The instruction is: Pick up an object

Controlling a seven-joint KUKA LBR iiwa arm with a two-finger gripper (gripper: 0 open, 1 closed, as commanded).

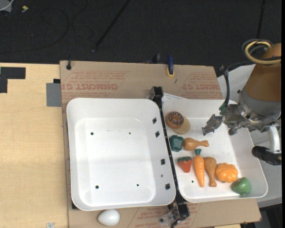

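White plastic forms both shallow bins on the cardboard-covered bench. The right bin [256,186] serves as the landmark, since every toy food sits inside it. A chocolate doughnut [175,120] lies at its far left corner, close to the black clips that join it to the left bin [114,151]. Nearer the camera along that same left side sit a green pepper [176,142] and a red strawberry [185,164]. A chicken drumstick [195,144] lies just right of the pepper. An orange carrot [199,170] and a brown drumstick [210,170] lie side by side in the bin's middle, pointing toward its near edge. A small orange pumpkin [226,172] rests right of them, touching the brown drumstick, and a green apple [242,186] sits at the bin's near right corner. The gripper [213,124] hangs over the bin's far half, above bare floor right of the doughnut, its dark fingers spread apart with nothing between them. Outside the bins, a white egg [109,217] rests on the cardboard near the left bin's front edge.
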